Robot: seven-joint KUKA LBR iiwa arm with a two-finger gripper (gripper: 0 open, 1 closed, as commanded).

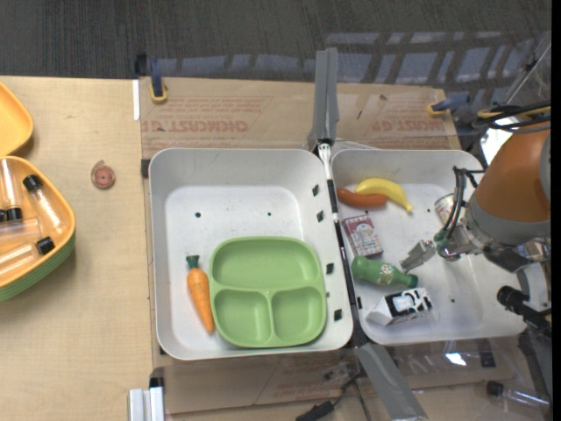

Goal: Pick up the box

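Black-and-white carton (408, 304) nearest the lens, just below the green bottle (383, 274). The box (362, 236), small and pinkish, lies just above the bottle, near the divider. Banana (385, 189) and red sausage (362, 198) farther up. My pincer (421, 254) hovers right of the bottle, nothing between its fingers; open or closed I can't tell.

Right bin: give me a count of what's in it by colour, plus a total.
Yellow: 1, banana
Red-orange: 1, chili
Pink: 1, box
Green: 1, bottle
Black-and-white: 1, toy
Total: 5
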